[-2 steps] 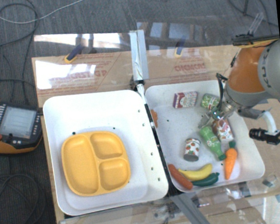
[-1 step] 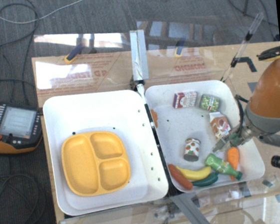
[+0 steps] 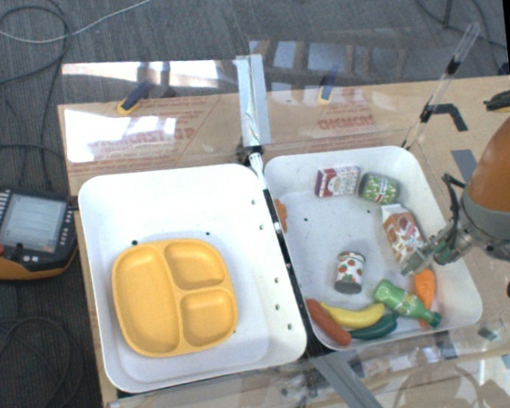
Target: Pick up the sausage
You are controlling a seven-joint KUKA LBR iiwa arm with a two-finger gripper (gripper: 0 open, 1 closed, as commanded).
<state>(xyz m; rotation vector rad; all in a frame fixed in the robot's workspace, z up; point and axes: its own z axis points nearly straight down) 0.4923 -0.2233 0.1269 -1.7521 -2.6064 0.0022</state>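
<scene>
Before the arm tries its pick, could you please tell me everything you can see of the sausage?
The sausage is a short, reddish-orange link, smooth and glossy like plastic toy food. It lies flat and whole in the right bin, by the front-left corner, slanting from upper left to lower right. Its lower end lies against the banana; its left side is close to the bin's wall. The gripper is off to the right, well apart from it.
</scene>
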